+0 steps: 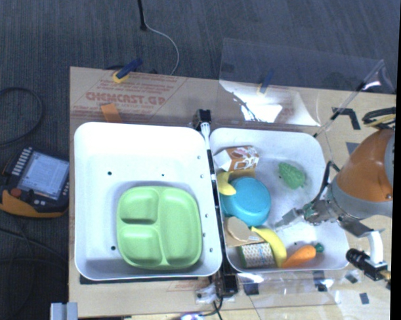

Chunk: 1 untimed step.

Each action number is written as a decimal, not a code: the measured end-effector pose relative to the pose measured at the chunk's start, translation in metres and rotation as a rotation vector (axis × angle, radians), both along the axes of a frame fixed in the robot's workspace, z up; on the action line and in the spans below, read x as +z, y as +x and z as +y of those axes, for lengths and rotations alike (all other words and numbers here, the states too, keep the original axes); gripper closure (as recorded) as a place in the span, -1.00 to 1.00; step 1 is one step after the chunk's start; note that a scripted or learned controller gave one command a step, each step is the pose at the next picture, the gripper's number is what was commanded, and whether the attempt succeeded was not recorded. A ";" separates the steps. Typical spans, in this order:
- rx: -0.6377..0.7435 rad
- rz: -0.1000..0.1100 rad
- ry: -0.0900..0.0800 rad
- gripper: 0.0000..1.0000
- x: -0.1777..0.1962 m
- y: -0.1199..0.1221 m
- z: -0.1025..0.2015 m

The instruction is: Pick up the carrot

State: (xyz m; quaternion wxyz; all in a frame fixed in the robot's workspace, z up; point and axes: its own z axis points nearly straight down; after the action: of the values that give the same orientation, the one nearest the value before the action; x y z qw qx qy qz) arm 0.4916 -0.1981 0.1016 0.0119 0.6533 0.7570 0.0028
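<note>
Tan bench (156, 99) with two shallow white bins; right bin (314, 143) crowded. Small orange carrot with green tip (300, 253) near the front wall, long axis running left-right, just beside a yellow banana (271, 241). Tool (297, 216) just behind it, above-left; spread impossible to tell.

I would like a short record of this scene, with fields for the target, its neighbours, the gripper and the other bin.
target: carrot, lying near the front edge of the right bin
neighbours: banana and a cylindrical can to its left; blue bowl farther back
gripper: gripper above the right bin, behind the carrot, nothing held
left bin: left bin holds a green divided plate
other: green object at the back of the right bin
</note>
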 end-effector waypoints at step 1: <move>0.548 0.014 0.000 -1.00 -0.010 -0.003 -0.025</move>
State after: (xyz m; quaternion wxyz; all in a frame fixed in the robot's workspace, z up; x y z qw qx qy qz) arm 0.4883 -0.2230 0.0911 0.0054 0.4239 0.9057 0.0014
